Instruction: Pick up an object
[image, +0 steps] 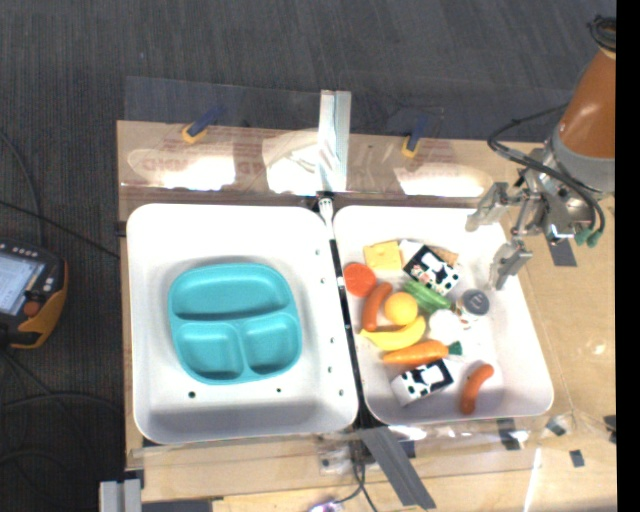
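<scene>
A red sausage lies alone at the near right of the right bin, likely light, stiff plastic, best pinched across its middle. A carrot and banana crowd the pile beyond. Farther right, the gripper hangs over the bin's far corner, fingers apart, holding nothing.

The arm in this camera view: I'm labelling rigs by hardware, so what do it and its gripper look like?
The arm shows a broad orange band above a grey wrist section. Black cables loop beside the wrist. The gripper is bare grey metal, with two slim fingers and small dark fittings.
</scene>
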